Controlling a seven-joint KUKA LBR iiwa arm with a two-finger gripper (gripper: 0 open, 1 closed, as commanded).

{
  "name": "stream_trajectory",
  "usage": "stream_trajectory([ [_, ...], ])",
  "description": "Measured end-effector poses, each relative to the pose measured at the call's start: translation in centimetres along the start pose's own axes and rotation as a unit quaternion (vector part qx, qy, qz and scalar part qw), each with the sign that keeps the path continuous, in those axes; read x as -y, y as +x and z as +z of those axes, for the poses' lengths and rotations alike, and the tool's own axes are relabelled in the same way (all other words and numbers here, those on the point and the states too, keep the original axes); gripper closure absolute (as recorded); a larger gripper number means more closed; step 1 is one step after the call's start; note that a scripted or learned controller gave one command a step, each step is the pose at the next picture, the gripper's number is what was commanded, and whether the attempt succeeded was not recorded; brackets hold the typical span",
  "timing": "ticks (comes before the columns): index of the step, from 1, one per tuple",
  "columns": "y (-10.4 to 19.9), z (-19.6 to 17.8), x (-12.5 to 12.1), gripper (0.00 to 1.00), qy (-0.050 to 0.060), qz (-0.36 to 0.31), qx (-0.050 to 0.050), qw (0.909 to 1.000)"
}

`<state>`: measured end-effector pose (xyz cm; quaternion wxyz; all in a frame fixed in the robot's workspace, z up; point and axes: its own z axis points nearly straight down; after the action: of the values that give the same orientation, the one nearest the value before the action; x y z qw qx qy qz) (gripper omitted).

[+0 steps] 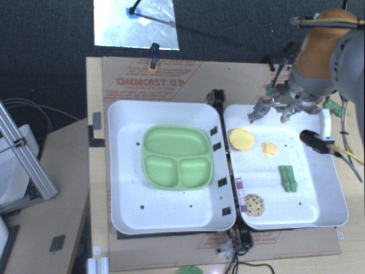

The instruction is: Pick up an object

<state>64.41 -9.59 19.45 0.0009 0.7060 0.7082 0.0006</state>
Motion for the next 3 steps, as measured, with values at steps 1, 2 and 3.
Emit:
stream_trajectory([
  [1, -7.8, 5.7, -1.4, 0.00, 0.000, 0.003, 0.002, 1.0000],
  [2, -7.6, 11.3, 7.3, 0.00, 0.005, 0.003, -0.001, 1.0000],
  [3, -7.7, 11.0, 13.3, 0.00, 0.003, 0.002, -0.001, 1.0000],
])
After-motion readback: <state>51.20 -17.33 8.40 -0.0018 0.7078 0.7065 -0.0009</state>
